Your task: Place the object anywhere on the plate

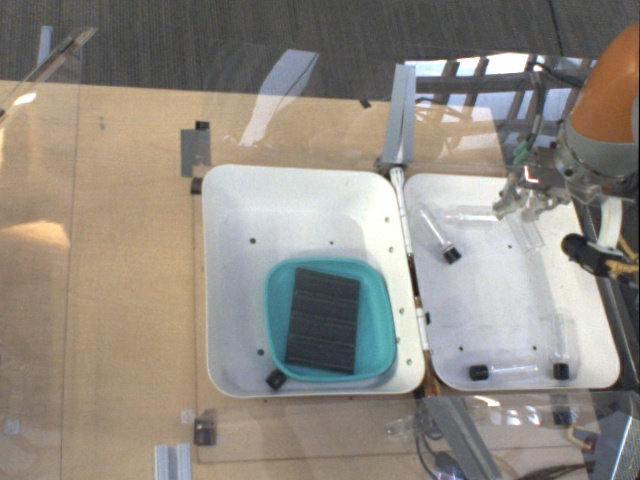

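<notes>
The dark ribbed block (323, 320) already lies flat on the teal plate (377, 313) in the left bin (230, 268). It is judged stiff and light, best taken across its 2 long edges. The gripper (524, 200) hangs over the right bin (520, 298); its state cannot be told.

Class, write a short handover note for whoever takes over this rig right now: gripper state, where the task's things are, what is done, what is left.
Gripper: over the far right part of the right bin; nothing seen between its fingers.
Dark ridged block: lying flat on the teal plate in the left bin.
Done: the block already rests on the plate, apparently fully within its rim.
Left: probably nothing but a check that the block sits steady.
</notes>
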You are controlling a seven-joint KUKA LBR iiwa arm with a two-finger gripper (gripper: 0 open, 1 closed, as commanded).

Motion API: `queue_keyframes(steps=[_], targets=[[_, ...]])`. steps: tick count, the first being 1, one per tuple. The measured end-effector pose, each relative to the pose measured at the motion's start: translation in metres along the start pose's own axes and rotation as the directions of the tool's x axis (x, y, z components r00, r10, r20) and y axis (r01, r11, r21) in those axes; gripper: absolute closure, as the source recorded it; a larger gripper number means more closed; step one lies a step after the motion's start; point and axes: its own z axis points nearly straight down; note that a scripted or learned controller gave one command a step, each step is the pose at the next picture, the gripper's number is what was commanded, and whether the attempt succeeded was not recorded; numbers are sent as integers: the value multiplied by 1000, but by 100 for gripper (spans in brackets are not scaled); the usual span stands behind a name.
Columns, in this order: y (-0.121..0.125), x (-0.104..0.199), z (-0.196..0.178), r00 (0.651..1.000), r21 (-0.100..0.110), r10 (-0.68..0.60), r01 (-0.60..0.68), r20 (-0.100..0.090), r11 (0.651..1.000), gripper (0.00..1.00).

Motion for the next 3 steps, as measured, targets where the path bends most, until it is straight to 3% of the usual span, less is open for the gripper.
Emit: queue_keyframes(steps=[1,2,3], targets=[[-62,49,69,987,3,-159,159,-3,987,100],[-127,108,24,928,0,-373,373,-4,928,100],[-142,198,24,853,-1,-522,522,-4,853,100]])
